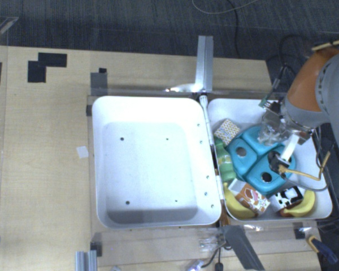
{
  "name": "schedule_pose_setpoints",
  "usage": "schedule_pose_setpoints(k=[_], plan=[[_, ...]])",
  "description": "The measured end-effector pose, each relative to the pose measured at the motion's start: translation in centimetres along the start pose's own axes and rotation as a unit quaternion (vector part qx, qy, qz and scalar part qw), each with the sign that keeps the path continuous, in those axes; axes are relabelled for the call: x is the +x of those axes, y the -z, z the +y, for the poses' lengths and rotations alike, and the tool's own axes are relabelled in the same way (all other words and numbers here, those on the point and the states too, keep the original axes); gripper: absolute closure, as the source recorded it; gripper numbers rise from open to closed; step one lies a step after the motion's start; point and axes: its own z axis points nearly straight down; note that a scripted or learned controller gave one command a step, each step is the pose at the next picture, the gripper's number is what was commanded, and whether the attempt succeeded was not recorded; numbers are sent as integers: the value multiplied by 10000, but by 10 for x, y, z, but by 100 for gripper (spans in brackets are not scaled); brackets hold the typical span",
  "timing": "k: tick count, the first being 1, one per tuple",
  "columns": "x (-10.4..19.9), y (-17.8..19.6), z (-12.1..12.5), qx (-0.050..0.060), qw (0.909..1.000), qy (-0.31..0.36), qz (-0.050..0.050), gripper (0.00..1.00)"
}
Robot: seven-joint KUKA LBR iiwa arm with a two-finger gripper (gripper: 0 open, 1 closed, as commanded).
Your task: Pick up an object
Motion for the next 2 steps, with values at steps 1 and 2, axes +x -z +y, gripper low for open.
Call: schedule_pose_setpoints(k=[1, 2], plan=[[65, 133, -30, 163, 9992, 371, -72, 100], [104, 187, -16, 174, 9884, 1506, -54, 100]])
